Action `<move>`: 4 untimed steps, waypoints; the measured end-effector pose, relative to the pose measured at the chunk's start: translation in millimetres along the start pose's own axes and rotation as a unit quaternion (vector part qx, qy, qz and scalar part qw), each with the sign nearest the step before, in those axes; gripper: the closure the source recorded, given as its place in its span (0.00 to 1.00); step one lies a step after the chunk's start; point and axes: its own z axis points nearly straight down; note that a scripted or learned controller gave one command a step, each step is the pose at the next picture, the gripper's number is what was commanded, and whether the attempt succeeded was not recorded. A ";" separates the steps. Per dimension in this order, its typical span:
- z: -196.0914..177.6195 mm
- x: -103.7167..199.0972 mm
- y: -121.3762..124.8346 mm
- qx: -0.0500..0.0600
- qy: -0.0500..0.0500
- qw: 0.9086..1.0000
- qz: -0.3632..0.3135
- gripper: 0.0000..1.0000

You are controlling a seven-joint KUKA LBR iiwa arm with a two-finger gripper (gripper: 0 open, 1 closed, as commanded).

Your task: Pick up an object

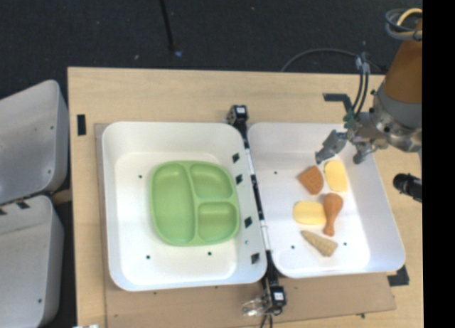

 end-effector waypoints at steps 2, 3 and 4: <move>55.8 3.1 3.7 -0.004 -0.001 1.000 0.000 0.00; 115.7 -1.8 -3.8 -0.003 -0.001 1.000 0.000 0.00; 151.8 -2.8 -3.8 -0.004 -0.001 1.000 0.001 0.00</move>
